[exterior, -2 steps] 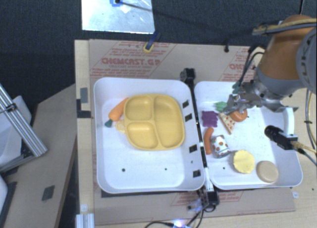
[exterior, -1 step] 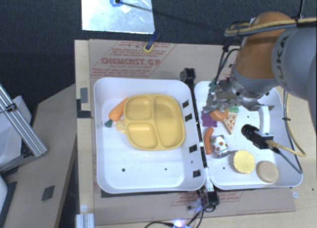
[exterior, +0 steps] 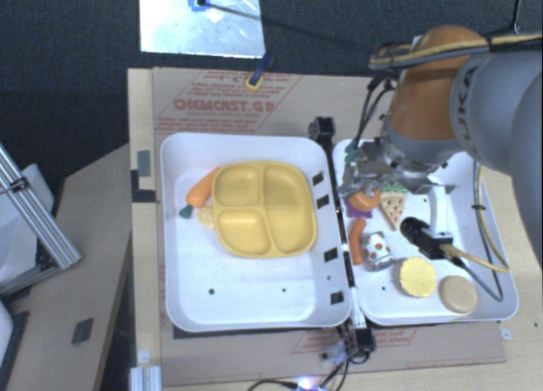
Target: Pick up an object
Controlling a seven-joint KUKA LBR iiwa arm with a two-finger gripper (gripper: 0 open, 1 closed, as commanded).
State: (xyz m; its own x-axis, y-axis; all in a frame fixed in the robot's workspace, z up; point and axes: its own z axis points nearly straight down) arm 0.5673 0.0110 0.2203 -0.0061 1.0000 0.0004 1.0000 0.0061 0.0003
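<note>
My gripper hangs low over the upper left part of the right bin, under the arm's orange band. Directly below it lies an orange and purple toy, partly hidden by the gripper. I cannot see whether they touch. A pizza slice toy lies just to its right, and a red-orange sausage just below. Nearer the front are a small can, a yellow disc and a beige round cookie.
The left bin holds a yellow divided plate with a carrot by its left edge. A black divider runs between the bins. A white bar-shaped object lies in the right bin's right half.
</note>
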